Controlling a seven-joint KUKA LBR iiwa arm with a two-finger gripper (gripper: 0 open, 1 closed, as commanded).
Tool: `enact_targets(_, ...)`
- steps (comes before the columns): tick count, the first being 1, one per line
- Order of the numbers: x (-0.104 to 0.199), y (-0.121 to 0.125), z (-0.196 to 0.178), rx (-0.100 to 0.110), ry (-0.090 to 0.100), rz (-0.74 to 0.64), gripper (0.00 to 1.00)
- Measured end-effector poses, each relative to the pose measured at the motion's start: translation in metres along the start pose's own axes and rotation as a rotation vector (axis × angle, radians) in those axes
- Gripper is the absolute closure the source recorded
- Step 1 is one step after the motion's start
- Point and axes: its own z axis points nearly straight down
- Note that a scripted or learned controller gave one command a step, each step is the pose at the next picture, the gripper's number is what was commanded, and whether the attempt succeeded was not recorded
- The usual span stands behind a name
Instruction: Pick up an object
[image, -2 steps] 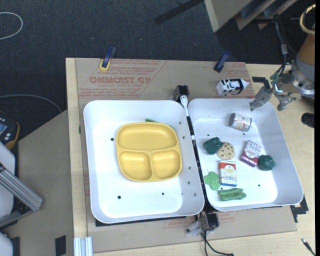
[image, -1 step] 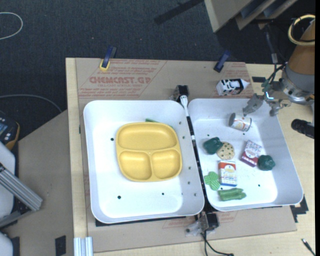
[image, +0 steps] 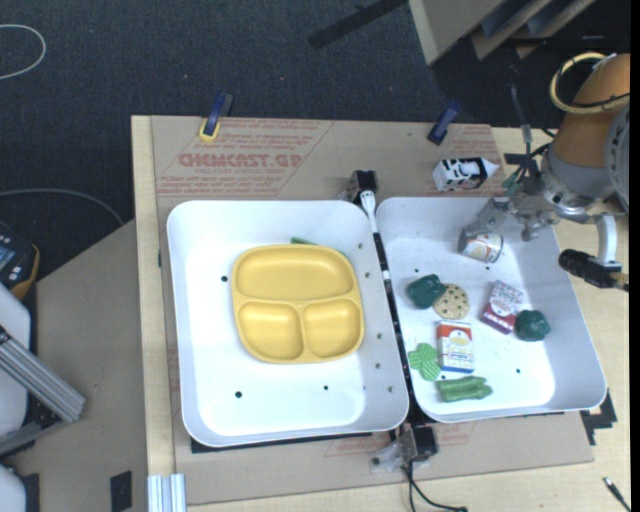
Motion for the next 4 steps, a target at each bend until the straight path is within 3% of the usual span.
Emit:
enact_targets(1, -0.002, 0.005, 0.001, -0.016, -0.008, 0.001, 0.00)
enact_targets(2, 0.000, 0.006, -0.009, -0.022, -0.007, -0.001, 1.00)
enact_targets(4, 0.005, 0.012, -0.117, -0.007, -0.006, 0.001, 1.00)
